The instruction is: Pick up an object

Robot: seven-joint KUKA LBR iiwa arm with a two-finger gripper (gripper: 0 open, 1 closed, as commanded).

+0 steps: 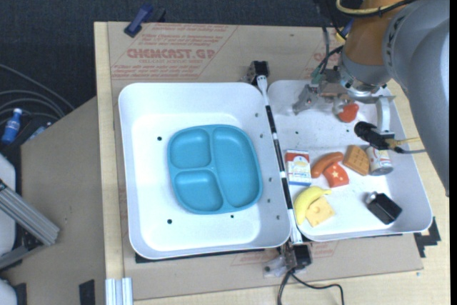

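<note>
The gripper (348, 111) hangs over the right bin (410, 214), a small rounded red object (348, 111) just beneath; finger spread cannot be told. A glossy blue sectioned plate (213, 168) lies well left.

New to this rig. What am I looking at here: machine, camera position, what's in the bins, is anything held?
One fixed camera looks down at a slant on a bench with two shallow white bins. The grey arm with the orange band is a KUKA iiwa reaching in from the right. Its gripper sits over the far end of the right bin; I cannot tell whether it holds anything. The left bin holds a blue divided plate. The right bin holds small toy items: a banana, a cheese wedge, a small carton, a black block, a can, and a small red piece near the gripper.
</note>
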